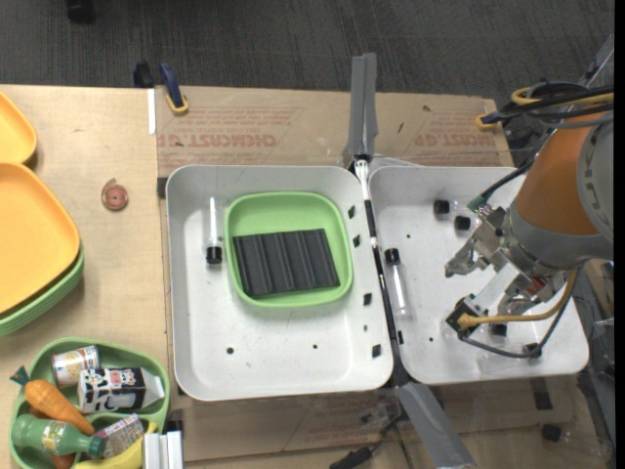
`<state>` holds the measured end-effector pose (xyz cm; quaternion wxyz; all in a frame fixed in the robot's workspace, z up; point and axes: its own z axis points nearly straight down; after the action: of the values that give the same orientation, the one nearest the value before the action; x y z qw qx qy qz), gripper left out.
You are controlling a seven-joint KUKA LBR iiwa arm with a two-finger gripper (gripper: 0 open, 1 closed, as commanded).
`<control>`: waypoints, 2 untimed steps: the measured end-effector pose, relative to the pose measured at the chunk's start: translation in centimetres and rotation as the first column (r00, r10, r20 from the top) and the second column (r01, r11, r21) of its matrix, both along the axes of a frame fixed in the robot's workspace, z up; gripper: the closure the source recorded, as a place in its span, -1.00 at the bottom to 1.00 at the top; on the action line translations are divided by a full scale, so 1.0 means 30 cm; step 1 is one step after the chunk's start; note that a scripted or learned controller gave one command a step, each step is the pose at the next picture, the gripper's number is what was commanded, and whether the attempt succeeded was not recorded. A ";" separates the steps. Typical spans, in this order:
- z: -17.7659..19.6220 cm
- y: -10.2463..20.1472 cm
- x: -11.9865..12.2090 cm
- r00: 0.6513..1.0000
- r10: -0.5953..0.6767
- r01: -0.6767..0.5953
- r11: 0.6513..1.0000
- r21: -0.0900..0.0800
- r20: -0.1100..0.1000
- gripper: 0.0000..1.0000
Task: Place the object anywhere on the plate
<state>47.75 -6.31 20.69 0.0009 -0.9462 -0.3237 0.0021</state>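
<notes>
A green square plate [286,206] sits in the left bin [195,311]. On it lies a dark grey ribbed rectangular object [290,262], flat and a little tilted, inside the plate's rim. My gripper [471,260] hangs over the right bin [430,355], well to the right of the plate and apart from the object. Nothing shows between its fingers, and the wrist hides how they stand.
A white marker with a black cap [213,231] lies left of the plate. Two small black pieces [441,205] [462,223] lie in the right bin's far part. Orange plates [29,233] and a bowl of toy food [88,399] stand on the bench at left.
</notes>
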 end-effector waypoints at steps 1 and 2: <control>0.006 0.027 0.002 0.992 -0.130 0.130 0.992 -0.001 0.003 -1.00; 0.006 0.027 0.001 0.992 -0.130 0.130 0.992 -0.001 0.003 -1.00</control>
<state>47.79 -5.51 20.87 -0.0001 -0.9652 -0.2615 0.0011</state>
